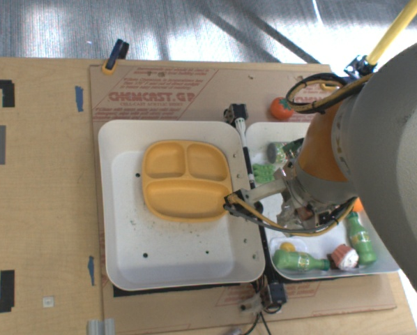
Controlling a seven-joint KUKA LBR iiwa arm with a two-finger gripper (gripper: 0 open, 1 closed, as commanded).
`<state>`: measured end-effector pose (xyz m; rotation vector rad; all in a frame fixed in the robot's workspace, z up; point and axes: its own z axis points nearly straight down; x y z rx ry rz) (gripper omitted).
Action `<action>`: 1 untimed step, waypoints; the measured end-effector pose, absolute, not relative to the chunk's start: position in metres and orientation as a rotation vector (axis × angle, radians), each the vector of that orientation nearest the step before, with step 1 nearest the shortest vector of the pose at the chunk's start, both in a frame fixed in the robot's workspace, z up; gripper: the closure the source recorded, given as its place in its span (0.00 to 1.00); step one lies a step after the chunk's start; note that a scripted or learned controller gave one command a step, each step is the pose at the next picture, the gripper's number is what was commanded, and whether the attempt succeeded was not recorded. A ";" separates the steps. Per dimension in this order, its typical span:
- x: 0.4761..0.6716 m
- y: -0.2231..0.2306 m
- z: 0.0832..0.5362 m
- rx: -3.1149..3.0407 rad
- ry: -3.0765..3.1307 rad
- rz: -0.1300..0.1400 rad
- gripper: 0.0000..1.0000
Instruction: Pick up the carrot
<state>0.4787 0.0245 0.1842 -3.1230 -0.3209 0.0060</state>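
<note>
A small orange sliver (pixel 358 204) peeks out from under the arm at the right bin's right side; it may be the carrot, mostly hidden. My gripper (pixel 300 216) hangs low over the middle of the right bin (pixel 313 272), seen from above past the orange wrist band. The arm's body covers most of that bin.
A yellow divided plate (pixel 186 180) lies in the left bin (pixel 118 208). The right bin holds two green bottles (pixel 300 260) (pixel 360 240), a red and white item (pixel 344 257) and green pieces (pixel 264 172). An orange round fruit (pixel 283 109) sits on the cardboard behind the bins.
</note>
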 end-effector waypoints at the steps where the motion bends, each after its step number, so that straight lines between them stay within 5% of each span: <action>1: 0.586 0.036 0.185 -3.120 -0.363 -0.001 1.00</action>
